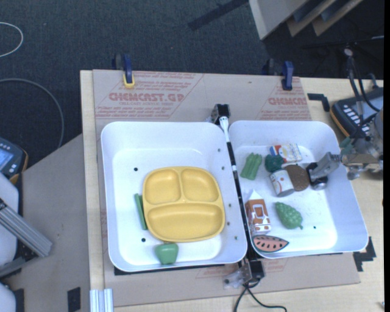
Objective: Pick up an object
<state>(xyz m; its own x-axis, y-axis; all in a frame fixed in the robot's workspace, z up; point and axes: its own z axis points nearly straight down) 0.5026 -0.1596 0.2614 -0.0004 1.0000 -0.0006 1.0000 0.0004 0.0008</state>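
Approach step, nothing held: gripper (321,170) low in right bin (347,234), grip state unreadable, just right of the can (281,182) and brown piece (298,176); next move likely needs centring over the can before closing.

Desk (183,91): pale board printed with red lettering, fixed at its far edge by two clamps (127,68), blue-and-yellow at left, blue at right. Floor (55,42): dark grey carpet with a thin white cable (36,85) looped across it. Far right corner: light wooden furniture (292,15), partly cut off; lighting even, shadows soft.
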